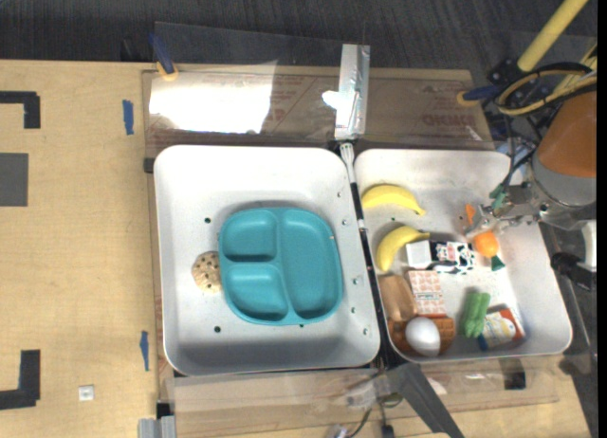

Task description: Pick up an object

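The right bin (446,166) holds several objects. Two yellow bananas (391,199) (396,243) lie at its left side. A small white box (418,254) and a black-and-white cow-patterned item (453,254) sit in the middle. A small orange ball (486,244) rests just to their right. Toward the front are a printed packet (427,292), a white egg (423,335), a green vegetable (473,314) and a colourful packet (502,325). My gripper (500,205) hangs at the bin's right side, just above the orange ball in the image, under the grey wrist (567,180).
The left bin (180,190) bears a teal divided plate (282,264) with a cookie (206,271) beside its left edge. A metal divider strip (353,90) and clear sheet lie behind the bins. Yellow cables (531,85) trail at the back right.
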{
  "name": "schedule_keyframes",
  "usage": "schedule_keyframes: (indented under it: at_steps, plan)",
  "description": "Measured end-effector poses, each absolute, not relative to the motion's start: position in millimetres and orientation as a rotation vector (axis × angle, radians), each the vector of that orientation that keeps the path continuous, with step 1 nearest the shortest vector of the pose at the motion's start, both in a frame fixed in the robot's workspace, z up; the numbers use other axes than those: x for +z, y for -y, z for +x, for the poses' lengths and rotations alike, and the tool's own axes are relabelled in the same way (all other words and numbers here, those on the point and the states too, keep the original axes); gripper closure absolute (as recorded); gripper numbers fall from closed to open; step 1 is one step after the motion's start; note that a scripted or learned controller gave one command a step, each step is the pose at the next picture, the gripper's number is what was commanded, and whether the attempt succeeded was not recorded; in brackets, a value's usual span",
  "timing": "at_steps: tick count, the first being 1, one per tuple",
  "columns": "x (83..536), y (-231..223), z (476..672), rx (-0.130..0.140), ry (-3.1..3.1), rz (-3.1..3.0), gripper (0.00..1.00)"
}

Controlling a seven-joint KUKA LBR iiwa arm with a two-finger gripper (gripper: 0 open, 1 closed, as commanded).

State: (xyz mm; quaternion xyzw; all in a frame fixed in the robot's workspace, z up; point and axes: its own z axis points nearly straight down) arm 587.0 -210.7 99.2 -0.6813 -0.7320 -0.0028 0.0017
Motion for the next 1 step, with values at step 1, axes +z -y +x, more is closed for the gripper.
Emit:
schedule_keyframes:
  at_steps: [1]
  plan:
    - [213.4, 107.0, 595.7, -0.006, 2.401, -2.031, 1.0]
